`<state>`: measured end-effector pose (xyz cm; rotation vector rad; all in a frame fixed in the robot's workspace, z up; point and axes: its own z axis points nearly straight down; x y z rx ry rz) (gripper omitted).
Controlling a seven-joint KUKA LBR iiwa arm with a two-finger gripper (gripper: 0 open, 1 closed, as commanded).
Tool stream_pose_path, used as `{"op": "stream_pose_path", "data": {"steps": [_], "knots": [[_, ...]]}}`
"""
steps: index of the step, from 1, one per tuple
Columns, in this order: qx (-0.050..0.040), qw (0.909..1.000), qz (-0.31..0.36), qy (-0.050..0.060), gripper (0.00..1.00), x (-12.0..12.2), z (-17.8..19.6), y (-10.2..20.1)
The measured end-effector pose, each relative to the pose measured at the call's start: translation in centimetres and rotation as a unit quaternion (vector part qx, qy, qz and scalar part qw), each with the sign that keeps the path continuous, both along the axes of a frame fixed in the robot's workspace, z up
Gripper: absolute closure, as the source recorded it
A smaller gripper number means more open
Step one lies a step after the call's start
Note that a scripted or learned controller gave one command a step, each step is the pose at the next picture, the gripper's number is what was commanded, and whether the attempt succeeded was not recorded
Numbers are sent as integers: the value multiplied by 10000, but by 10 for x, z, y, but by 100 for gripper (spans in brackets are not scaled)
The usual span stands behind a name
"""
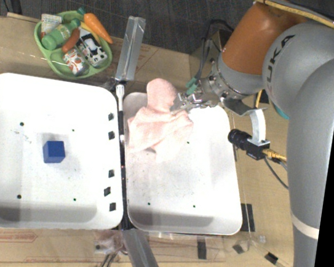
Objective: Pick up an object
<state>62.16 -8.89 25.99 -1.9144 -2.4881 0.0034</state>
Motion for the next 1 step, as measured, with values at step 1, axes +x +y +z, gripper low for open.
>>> {"op": "stream_pose_path", "data": {"steps": [1], "knots": [[1, 9989, -466, 15, 100, -56, -63, -20]]}}
